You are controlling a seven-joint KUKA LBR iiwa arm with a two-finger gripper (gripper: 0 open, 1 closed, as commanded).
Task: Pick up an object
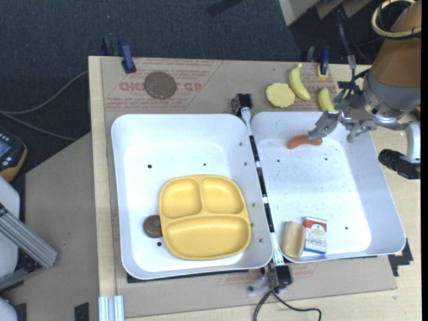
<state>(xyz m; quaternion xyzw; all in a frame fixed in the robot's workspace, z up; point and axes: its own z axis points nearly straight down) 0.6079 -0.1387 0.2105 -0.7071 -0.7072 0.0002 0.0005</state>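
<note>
An orange carrot-like piece [299, 141] lies near the far edge of the right bin [361, 199]. My gripper [338, 129] hangs over that bin's far right corner, open. Its left finger [325, 125] reaches down to the carrot's right end, and its right finger [352, 132] stands apart over bare bin floor. Nothing sits between the fingers. At the right bin's near edge, a tan cup [292, 239] lies on its side beside a small white, blue and orange box [315, 236].
The left bin [134, 159] holds a yellow divided plate [203, 216] and a brown disc [153, 227] at the plate's left. Behind the bins, on the cardboard, lie two bananas [299, 82], a yellow round piece [281, 95] and a brown disc [160, 84].
</note>
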